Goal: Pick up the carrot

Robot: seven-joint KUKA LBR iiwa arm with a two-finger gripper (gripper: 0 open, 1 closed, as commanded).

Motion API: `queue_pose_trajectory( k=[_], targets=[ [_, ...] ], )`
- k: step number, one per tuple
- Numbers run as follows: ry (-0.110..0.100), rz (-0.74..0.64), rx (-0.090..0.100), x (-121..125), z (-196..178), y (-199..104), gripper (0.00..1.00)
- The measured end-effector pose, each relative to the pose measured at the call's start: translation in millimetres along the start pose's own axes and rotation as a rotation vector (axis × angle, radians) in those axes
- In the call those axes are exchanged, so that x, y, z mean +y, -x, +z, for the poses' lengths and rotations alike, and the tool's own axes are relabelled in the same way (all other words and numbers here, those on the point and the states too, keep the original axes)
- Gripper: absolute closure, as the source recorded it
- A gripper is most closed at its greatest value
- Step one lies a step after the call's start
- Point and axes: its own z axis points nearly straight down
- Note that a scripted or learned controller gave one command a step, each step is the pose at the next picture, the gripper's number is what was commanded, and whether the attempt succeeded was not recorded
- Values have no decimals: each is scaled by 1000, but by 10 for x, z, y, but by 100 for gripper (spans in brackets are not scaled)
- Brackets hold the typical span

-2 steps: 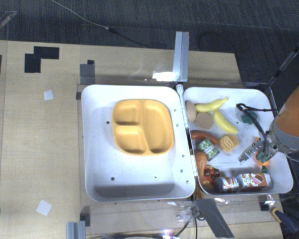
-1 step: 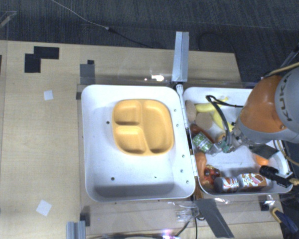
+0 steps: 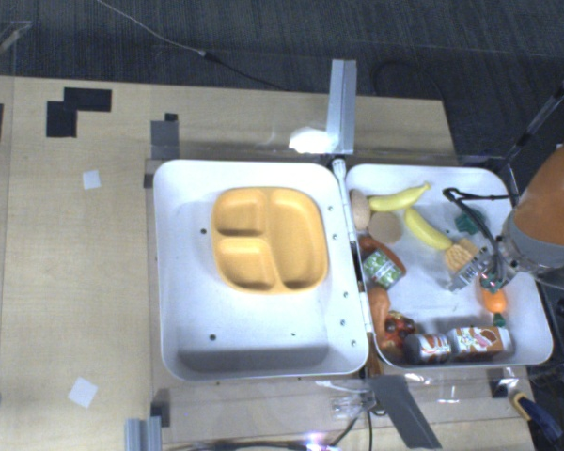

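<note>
Your carrot [image 3: 380,305] lies in the right bin [image 3: 536,346], hard against its left wall, a slim orange shape running roughly front to back. Take that carrot as your landmark. Just behind it sits a small red packet with a green label [image 3: 383,265], touching or nearly touching its far end. Behind that again you have a round brownish thing [image 3: 385,226] and a pale one [image 3: 360,210] by the wall, with two bananas [image 3: 399,198] [image 3: 427,228] further back and to the right. At the carrot's near end lies a dark reddish cluster [image 3: 398,327], and to the right of that a bottle on its side [image 3: 459,343] runs along the front wall.

The gripper [image 3: 475,271] is well to the right of the carrot, low over the bin floor beside a yellowish waffle-like piece [image 3: 460,253] — how far its fingers are spread you cannot tell from here. A small orange fruit [image 3: 493,300] sits just in front of the gripper. The arm [image 3: 550,209] reaches in from the right, its orange band above the bin's right wall.

To the carrot's left, across the dividing walls, the left bin [image 3: 183,280] holds a yellow divided plate [image 3: 266,237].
</note>
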Motion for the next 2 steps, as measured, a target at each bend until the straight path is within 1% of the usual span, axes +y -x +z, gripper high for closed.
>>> queue_pose_trajectory(
  k=[1, 2],
  targets=[
    [3, 280, 3, -362, -5, -136, 100],
    [-4, 548, 8, -15, -699, -498, 100]
  ],
)
